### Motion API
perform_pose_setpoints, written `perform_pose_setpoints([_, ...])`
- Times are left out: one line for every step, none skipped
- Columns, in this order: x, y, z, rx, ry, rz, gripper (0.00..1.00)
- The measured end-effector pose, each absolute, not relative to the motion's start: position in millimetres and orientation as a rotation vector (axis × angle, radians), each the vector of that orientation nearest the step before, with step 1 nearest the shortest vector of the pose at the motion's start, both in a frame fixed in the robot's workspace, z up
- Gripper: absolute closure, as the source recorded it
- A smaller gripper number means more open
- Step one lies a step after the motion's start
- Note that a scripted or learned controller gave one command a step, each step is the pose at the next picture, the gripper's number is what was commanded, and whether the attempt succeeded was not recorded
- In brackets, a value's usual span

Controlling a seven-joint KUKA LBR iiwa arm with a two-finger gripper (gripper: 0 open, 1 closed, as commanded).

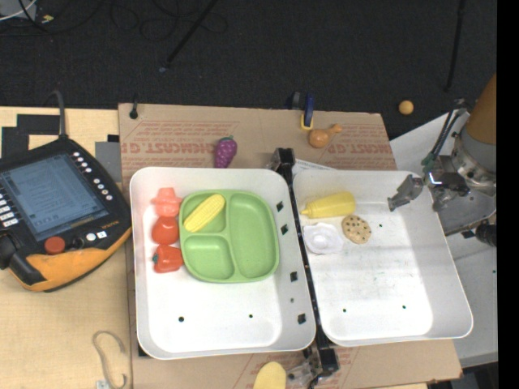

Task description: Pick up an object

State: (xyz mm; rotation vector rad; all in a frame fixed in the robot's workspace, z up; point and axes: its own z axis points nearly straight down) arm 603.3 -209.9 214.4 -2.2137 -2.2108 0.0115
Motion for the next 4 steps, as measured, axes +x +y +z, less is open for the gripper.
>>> perform_pose_setpoints([606.0,-210,222,-2.221,-2.221,0.000,0.00])
perform_pose_setpoints([601.3,-201,161,-2.214,-2.221,0.004,0.00])
perform_pose_setpoints([594.3,-199,100,-2.215,-2.220,0.004,0.00])
perform_pose_setpoints([596.2,-199,91,-2.219,-2.225,-0.001,0.00])
